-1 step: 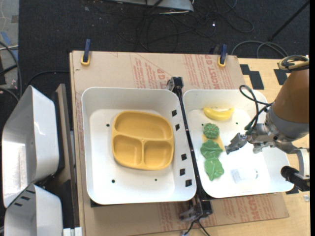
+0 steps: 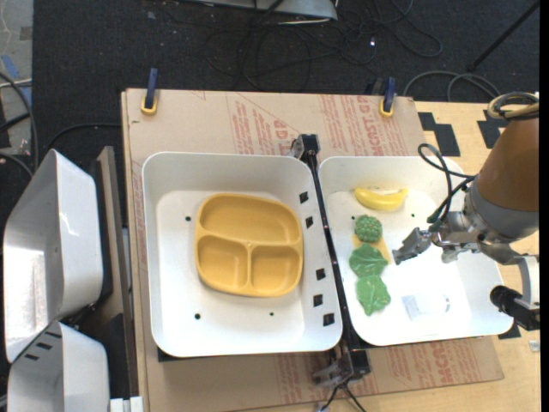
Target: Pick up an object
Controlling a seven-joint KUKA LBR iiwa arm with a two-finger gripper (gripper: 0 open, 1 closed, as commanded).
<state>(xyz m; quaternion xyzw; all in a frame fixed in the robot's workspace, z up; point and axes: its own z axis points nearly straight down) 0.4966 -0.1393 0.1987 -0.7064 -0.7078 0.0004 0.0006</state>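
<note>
I see the grey two-finger gripper (image 2: 410, 245) low over the right shallow white bin (image 2: 463, 320), just beside a flat green leaf-shaped toy (image 2: 369, 262). A bumpy green round toy (image 2: 368, 227) and a yellow banana toy (image 2: 381, 197) lie behind it. The left white bin (image 2: 163, 256) holds a yellow three-compartment plastic plate (image 2: 249, 244)

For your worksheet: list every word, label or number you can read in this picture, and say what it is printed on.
Red print on the cardboard sheet under the bins: too faint and turned to read with certainty.
Red print on the cardboard's front edge: also too blurred to read.
Nothing else legible.
</note>
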